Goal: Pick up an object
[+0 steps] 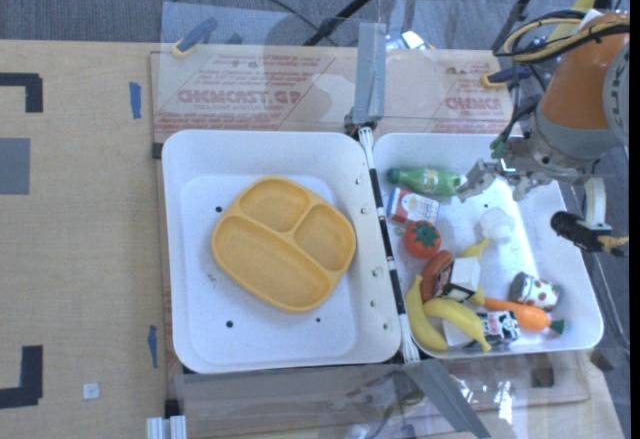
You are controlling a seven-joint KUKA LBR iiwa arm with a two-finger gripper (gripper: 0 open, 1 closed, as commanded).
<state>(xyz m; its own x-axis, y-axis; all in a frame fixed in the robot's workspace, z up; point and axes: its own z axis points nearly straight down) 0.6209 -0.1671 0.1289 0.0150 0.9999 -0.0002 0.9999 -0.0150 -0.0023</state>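
While the grey arm with its orange band point(590, 77) reaches in from three o'clock, its two-finger gripper point(510, 177) hangs over the upper part of the right white bin point(585, 327); whether it is spread or closed I cannot tell, and nothing is visibly between its tips. At nine o'clock of the gripper lies a green plastic bottle point(425, 179). Toward seven o'clock sit a small red-and-white carton point(412, 208) and a red toy tomato point(421, 239). Near six o'clock, by the bin's lower edge, lie a yellow toy banana point(432, 319) and an orange toy carrot point(520, 315). The left white bin point(190, 327) holds a yellow three-compartment plastic plate point(283, 242).
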